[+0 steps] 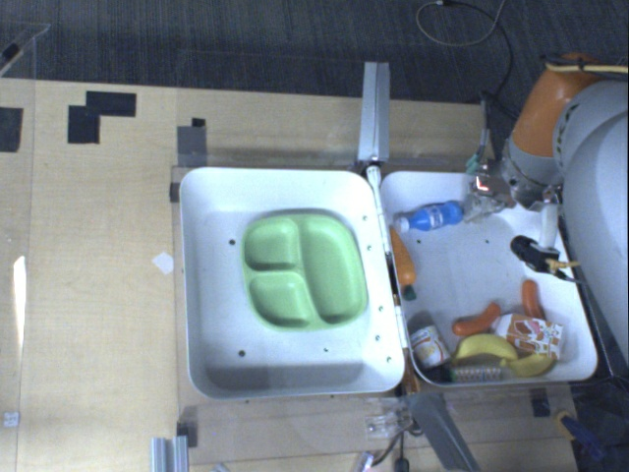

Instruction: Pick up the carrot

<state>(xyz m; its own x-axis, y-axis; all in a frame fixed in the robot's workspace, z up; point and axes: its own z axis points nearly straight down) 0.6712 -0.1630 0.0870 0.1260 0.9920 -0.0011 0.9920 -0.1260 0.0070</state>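
We cannot tell our gripper's (488, 193) state; left below it, the slim, stiff orange carrot (402, 260) suits a mid-length pinch.

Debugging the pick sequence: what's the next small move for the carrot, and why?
Probably translate the gripper across the right bin toward the carrot before descending. The carrot lies lengthwise against the bin's left wall, below the blue bottle, while the gripper sits at the bin's upper right, near the bottle's cap end and apart from the carrot.
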